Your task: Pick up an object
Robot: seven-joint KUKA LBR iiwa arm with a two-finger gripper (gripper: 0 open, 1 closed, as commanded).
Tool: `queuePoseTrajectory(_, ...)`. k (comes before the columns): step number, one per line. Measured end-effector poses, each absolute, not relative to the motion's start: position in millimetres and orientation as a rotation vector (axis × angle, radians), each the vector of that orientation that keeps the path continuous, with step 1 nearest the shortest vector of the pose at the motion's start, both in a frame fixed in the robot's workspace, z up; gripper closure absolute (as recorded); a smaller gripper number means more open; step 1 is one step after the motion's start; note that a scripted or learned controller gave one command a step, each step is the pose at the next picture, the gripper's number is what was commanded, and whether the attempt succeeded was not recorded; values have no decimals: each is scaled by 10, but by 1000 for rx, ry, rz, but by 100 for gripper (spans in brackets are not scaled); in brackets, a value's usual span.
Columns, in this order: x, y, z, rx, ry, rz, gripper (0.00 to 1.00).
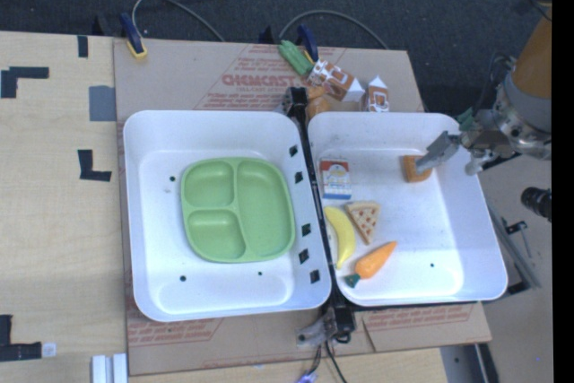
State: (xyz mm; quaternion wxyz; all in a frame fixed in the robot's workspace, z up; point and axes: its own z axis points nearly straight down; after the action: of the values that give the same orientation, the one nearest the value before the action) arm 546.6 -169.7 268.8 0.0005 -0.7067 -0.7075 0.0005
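In the right bin (466, 274) lie a small orange-brown block (415, 169), a small red, white and blue carton (335, 178), a toast-like wedge (363, 221), a yellow banana (340, 235) and an orange carrot (375, 260). My gripper (454, 159) reaches in from the right over the bin's upper right part. It stands open, and its left finger (438, 150) ends right beside the orange-brown block. Nothing shows between the fingers.
The left bin (148, 193) holds a green divided plate (238, 209). Behind the bins, on cardboard, sit a green clamp (296, 58) and small cartons (334, 82), (377, 96). Cables run across the dark floor at the back.
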Motion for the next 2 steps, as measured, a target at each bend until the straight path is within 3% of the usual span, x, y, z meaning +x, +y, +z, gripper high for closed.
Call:
queuePoseTrajectory(1, 5543, -1089, 1385, -2216, -2220, 4, 0)
queuePoseTrajectory(2, 5509, -953, 861, -2223, -2223, -1, 0)
